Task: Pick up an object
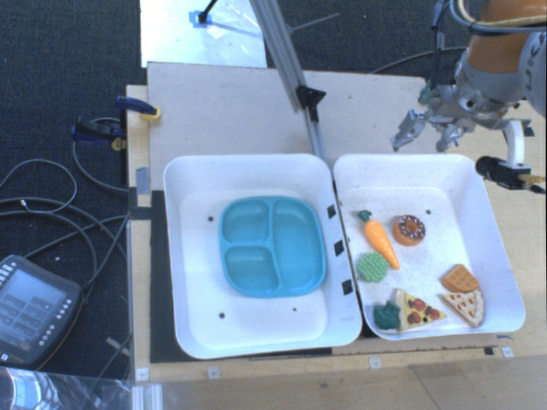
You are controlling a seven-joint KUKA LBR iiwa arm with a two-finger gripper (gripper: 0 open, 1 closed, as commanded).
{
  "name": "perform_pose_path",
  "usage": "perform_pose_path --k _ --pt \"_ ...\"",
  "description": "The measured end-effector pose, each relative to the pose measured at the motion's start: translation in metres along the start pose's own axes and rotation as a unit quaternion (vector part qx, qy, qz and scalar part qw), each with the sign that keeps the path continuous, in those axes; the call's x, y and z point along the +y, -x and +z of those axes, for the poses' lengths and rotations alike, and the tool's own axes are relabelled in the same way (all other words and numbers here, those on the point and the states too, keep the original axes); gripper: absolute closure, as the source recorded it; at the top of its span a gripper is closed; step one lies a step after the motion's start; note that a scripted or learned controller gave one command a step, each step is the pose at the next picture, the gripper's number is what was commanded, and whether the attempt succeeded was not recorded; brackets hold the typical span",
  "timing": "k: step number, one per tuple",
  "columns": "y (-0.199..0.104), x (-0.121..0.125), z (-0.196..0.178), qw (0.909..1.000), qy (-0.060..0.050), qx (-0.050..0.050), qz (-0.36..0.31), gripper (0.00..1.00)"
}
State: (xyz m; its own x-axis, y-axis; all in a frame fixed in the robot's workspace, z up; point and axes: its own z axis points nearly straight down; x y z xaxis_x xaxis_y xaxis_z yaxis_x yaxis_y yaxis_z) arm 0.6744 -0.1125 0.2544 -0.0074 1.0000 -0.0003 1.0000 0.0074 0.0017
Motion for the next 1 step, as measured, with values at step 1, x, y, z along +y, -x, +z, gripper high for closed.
perform_pose_path --k 1 --pt "0.0003 0.0000 -0.0001 1.0000 0.000 0.000 0.000 0.00"
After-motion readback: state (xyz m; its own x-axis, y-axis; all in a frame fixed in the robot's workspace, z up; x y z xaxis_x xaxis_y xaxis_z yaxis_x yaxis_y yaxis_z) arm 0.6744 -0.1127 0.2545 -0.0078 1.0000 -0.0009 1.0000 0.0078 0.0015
